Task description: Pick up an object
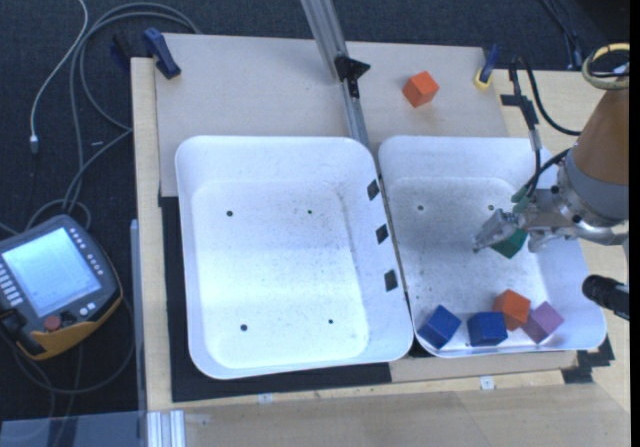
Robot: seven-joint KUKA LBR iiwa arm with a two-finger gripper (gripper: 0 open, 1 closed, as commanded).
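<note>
The gripper (503, 235) is over the right bin (440, 265), toward its 3 o'clock side. Its jaws are clamped on a green object (511, 244), held above the bin floor. At the bin's 5 o'clock corner lie two blue cubes (438, 325) (486, 328), an orange cube (513, 307) and a purple cube (545, 320), close together. Another orange cube (421, 88) sits on the bench (250, 85) at 12 o'clock.

Matt speckled white plastic bins (200, 170), bare wooden bench (250, 85)
</note>
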